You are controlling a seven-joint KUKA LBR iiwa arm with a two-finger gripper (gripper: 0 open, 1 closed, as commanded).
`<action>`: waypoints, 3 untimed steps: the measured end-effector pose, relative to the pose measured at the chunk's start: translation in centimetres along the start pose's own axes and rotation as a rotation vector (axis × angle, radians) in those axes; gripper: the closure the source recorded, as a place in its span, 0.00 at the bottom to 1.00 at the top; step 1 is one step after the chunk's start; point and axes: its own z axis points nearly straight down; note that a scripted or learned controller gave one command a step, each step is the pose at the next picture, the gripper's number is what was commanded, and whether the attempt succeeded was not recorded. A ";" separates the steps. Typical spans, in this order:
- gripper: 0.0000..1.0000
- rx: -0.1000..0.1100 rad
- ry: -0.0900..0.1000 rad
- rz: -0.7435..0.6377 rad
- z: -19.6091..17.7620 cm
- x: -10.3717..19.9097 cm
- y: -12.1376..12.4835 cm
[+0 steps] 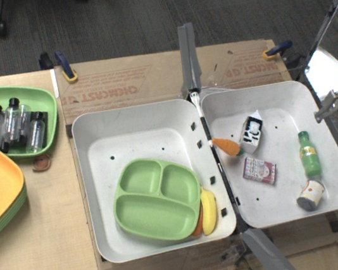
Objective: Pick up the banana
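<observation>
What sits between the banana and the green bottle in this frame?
In the camera view, the divider between the bins and the small pink packet lie between the banana in the left bin and the green bottle in the right bin.

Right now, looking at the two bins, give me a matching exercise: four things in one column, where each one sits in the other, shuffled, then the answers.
Things:
1. banana
2. green bottle
3. carrot
4. paper cup

Places:
A. right bin, lying by the divider between the bins
B. left bin, against the green divided plate, on the side nearer the right bin
C. right bin, near corner, tipped on its side
D. right bin, far side from the divider, just above the cup

Pairs: 1-B, 2-D, 3-A, 4-C
</observation>
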 end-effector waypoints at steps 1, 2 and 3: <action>0.00 0.003 0.007 -0.063 16.7 0.4 -4.8; 0.00 -0.001 0.001 -0.095 18.8 2.8 -4.7; 1.00 -0.002 0.001 -0.090 17.9 2.8 -4.7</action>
